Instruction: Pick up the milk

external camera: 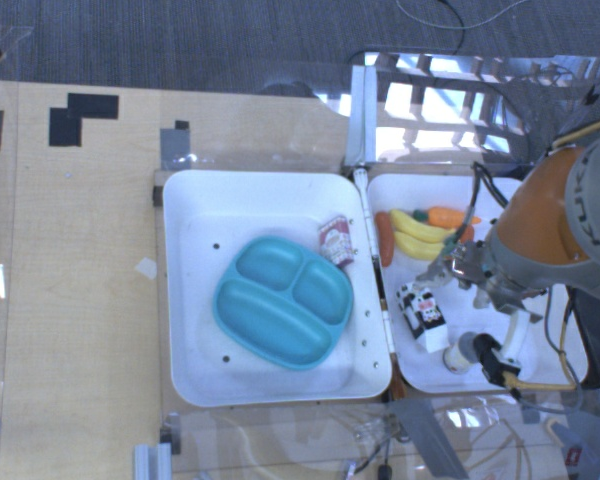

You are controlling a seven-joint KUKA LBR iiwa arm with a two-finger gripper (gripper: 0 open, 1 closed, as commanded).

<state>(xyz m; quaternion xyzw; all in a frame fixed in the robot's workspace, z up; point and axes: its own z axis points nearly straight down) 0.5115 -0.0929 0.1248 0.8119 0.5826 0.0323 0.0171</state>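
Milk [422, 314] in rt bin [425, 370], nr bananas [420, 236]

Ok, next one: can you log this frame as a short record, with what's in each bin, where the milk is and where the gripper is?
left bin: blue divided plate; small red and white packet at the plate's far edge
right bin: milk, bananas, carrot, red sausage-like item
milk: cow-patterned carton, on the bin floor near the divider
gripper: over the right bin, between bananas and milk
status: milk not seen held
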